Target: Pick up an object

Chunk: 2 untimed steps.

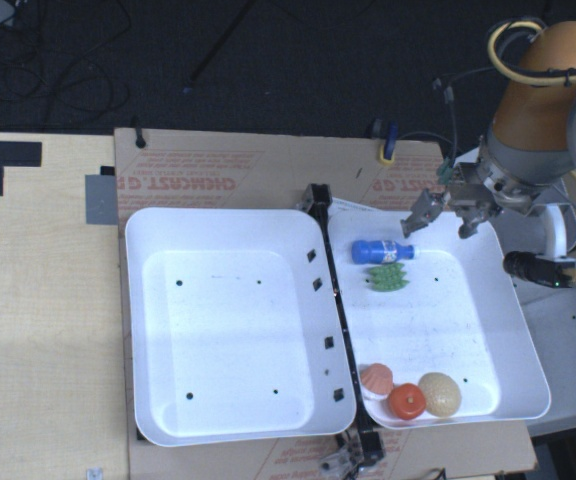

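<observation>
My gripper [446, 215] hangs over the far rim of the right bin [528, 368], fingers spread apart with nothing between them. Just below and to the left of it in the camera view lies a blue bottle [380, 252] on its side, white cap pointing toward me, and touching its near side is a small green leafy toy [388, 278]. Down in the near corner of that bin, three pieces huddle together: a pink shell-like piece [376, 378], a red tomato [406, 401] and a tan ball [440, 393]. The left bin [148, 268] sits alongside, the two joined by a black clip strip [330, 298]. Both rest on brown printed cardboard [228, 173] over a pale wooden bench [38, 308], with dark floor and cables [28, 8] beyond.
</observation>
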Available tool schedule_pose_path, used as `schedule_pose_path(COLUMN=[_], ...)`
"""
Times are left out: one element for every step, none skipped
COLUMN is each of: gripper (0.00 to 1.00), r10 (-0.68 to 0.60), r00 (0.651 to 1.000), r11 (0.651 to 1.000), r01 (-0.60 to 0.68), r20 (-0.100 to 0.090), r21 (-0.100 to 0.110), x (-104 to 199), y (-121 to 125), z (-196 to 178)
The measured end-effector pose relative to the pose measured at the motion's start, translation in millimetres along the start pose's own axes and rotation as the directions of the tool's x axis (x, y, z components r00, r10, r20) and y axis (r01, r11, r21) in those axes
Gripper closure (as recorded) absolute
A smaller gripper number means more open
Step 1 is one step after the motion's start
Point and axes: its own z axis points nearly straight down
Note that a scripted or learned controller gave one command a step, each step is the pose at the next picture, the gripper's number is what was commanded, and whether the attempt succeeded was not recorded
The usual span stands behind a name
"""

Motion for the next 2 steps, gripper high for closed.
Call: schedule_pose_path(gripper=[0.0, 0.0], r10=[-0.007, 0.005], r00=[1.0, 1.0], r11=[1.0, 1.0], r01=[0.007, -0.005], r20=[-0.001, 0.002], r21=[-0.015, -0.011], x=[67, 40], y=[-23, -98], z=[-145, -230])
